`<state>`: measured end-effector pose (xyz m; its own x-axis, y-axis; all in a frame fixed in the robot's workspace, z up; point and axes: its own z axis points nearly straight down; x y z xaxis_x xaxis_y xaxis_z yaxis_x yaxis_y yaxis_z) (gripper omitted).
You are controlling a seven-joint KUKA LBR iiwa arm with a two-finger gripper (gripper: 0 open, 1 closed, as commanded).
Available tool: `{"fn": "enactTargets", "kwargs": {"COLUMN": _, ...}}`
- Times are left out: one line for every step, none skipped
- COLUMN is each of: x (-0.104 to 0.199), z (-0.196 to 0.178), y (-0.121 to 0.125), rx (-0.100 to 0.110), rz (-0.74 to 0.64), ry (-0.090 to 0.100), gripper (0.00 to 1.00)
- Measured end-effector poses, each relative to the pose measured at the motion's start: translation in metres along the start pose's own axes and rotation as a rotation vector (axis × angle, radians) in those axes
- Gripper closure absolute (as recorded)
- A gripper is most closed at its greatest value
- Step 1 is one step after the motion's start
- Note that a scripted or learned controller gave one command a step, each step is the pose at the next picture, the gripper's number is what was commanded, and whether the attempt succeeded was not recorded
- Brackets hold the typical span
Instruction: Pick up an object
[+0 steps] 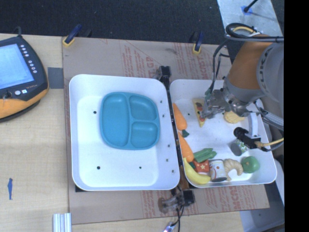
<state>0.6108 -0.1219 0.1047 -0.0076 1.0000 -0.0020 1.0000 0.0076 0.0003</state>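
The end effector (pixel 208 111) is low in the right bin (pixel 189 88), over a pizza slice toy (pixel 199 111); whether it grips I cannot tell. Nothing looks lifted yet, so grasp and lift remain.

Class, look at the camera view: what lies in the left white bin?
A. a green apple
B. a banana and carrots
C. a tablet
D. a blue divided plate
D: the blue divided plate sits in the left bin; the toy food lies in the right bin.
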Motion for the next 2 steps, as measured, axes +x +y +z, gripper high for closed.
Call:
{"fn": "enactTargets", "kwargs": {"x": 0.0, "z": 0.0, "y": 0.0, "rx": 0.0, "rz": -0.001, "ry": -0.001, "gripper": 0.0}}
{"fn": "enactTargets", "kwargs": {"x": -0.001, "z": -0.01, "y": 0.0, "rx": 0.0, "rz": -0.004, "ry": -0.003, "gripper": 1.0}}
